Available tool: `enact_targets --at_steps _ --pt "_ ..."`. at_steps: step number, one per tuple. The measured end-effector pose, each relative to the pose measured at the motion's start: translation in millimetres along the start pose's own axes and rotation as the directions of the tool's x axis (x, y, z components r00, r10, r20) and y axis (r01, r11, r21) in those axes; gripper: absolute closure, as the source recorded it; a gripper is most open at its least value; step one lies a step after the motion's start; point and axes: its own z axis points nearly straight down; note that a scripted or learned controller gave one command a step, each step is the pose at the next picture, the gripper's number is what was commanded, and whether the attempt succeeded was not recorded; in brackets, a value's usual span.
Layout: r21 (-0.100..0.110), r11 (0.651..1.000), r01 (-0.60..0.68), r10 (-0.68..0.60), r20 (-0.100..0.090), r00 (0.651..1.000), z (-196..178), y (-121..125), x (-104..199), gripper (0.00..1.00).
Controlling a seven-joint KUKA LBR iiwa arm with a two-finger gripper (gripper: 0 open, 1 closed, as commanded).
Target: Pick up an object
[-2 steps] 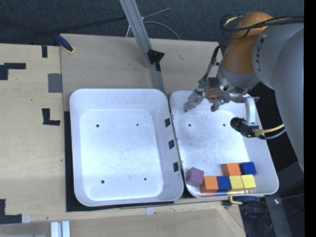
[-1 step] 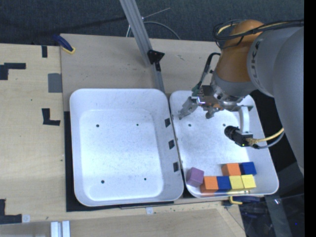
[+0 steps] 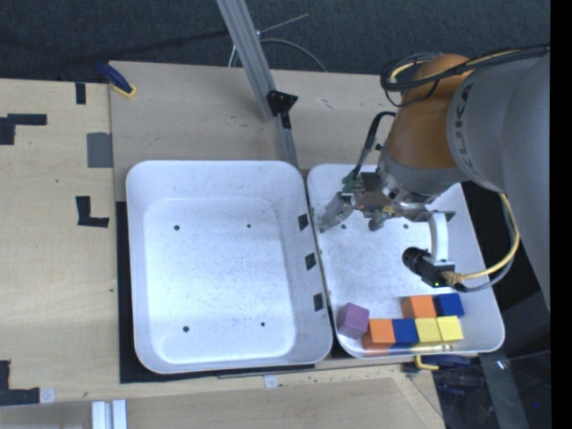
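Several small blocks lie clustered at the near end of the right bin point(image 3: 465, 206): a purple cube point(image 3: 354, 318), an orange block point(image 3: 382, 331), a blue block point(image 3: 405, 331), two yellow blocks point(image 3: 438, 329), plus a second orange block point(image 3: 417, 307) and a second blue block point(image 3: 449, 305) behind them. My gripper point(image 3: 354, 218) hangs over the far left part of that bin, well behind the blocks. Its fingers point(image 3: 332, 214) are spread open, and between them I see just white bin floor.
The left bin point(image 3: 214, 172) sits beside the right one, the two rims meeting at the middle. A slanted metal pole point(image 3: 255, 52) rises behind the bins. The arm's wrist and cable point(image 3: 429, 262) hang over the right bin's centre.
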Motion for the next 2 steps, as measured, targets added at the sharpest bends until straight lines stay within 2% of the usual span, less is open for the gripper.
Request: enact_targets --at_steps 1,2 --pt "-0.001 1.000 0.001 -0.001 0.000 1.000 0 -11 15 0.00" --pt "-0.002 1.000 0.006 -0.006 -0.003 1.000 -6 -19 70 0.00"
